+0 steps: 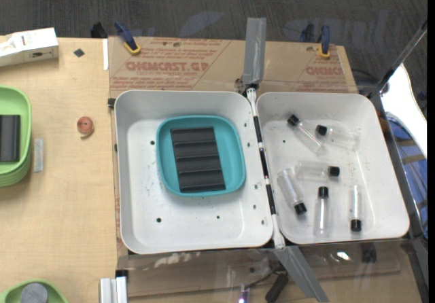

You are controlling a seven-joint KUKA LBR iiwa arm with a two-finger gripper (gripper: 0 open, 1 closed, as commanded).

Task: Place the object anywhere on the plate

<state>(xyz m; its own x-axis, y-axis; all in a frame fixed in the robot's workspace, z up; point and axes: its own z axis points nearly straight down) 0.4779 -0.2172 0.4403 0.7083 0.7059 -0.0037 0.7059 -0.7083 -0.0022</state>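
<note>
Here, clear vials [319,176] scattered in right bin [387,159]; teal plate [234,159] in left bin [136,213].

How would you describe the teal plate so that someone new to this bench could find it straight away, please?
Start with the two white bins side by side and take the left bin. In its middle sits the teal plate, square with rounded corners and holding a dark ribbed insert. Unlike the clear black-capped vials scattered in the right bin, it is coloured, broad and alone in its bin.
</note>
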